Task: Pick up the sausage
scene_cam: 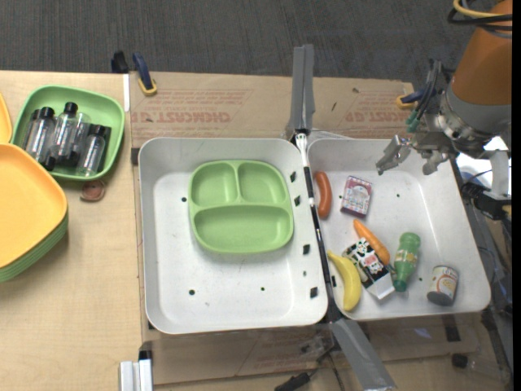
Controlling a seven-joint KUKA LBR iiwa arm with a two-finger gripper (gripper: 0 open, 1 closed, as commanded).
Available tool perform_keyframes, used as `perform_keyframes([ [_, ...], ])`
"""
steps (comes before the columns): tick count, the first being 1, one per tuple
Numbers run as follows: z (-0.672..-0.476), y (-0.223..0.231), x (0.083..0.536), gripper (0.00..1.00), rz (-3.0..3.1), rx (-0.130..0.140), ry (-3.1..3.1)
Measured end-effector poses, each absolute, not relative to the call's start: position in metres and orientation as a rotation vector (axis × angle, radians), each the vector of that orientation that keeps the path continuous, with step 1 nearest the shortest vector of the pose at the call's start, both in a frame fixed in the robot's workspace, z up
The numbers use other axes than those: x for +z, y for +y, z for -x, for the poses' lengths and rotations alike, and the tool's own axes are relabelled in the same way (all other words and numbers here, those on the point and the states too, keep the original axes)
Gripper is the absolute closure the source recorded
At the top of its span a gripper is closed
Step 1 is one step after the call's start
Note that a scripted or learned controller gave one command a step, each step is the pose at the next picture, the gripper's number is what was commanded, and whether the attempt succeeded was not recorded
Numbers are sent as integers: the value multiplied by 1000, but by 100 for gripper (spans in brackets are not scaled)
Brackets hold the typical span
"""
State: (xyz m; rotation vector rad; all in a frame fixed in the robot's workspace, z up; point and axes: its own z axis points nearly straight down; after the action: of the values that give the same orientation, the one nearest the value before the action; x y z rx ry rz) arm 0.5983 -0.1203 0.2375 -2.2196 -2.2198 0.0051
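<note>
Hanging over the upper right corner of the right bin (pixel 468 243), the gripper (pixel 413 156) has its two fingers spread apart with nothing between them, so it is released and carrying nothing. Above it, at the right edge of the frame, the wrist rises into the orange band of the arm (pixel 484 68). Left of the gripper, well apart from it, the sausage (pixel 323 195) lies lengthwise on the bin floor, close against the left wall beside the divider. Just right of the sausage sits a small pink packet (pixel 356 196), and lower in the frame are a carrot (pixel 370 239), a banana (pixel 348 280), a black-and-white carton (pixel 371 265), a green bottle (pixel 404 260) and a small can (pixel 443 285). The left bin (pixel 163 300) holds a green divided plate (pixel 241 205). To my eye the job is at its opening step: the approach, with no grasp made yet. The next move calls for a sweep left across the bin, a turn of the fingers to straddle the sausage across its narrow width, then a descent. The wall just beside the sausage leaves little room for the left finger, and that looks the likeliest place for a miss.
</note>
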Motion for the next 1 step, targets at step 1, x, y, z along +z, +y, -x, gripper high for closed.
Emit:
perform_keyframes([
  [1, -558, -114, 124, 0, 2239, 4, -2200],
])
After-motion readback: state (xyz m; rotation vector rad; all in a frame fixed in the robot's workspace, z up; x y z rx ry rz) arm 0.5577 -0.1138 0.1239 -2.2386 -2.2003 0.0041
